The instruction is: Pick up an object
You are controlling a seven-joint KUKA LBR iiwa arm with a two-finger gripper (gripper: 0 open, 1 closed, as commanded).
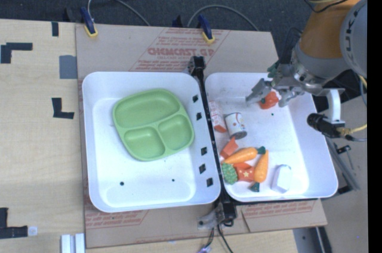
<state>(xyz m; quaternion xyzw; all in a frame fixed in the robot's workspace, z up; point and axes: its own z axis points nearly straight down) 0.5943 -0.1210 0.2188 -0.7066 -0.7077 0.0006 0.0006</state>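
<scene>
My gripper (270, 96) hangs over the far part of the right bin (310, 144), reaching in from the right. Its two fingers (256, 92) stand spread apart, so it is open. A small red-orange object (269, 101) sits in the gap between them, narrower than the spread; I cannot tell whether a finger touches it. Nearer the bin's middle lies a small white can with a red label (236, 124). Two orange carrots (241, 156) (261, 166) lie toward the front beside a green-and-red toy piece (230, 173).
A white block (282, 178) lies at the right bin's front right corner. The left bin (101, 174) holds a green divided plate (154, 123). A black divider (206, 126) runs between the bins. Cables trail behind the bench.
</scene>
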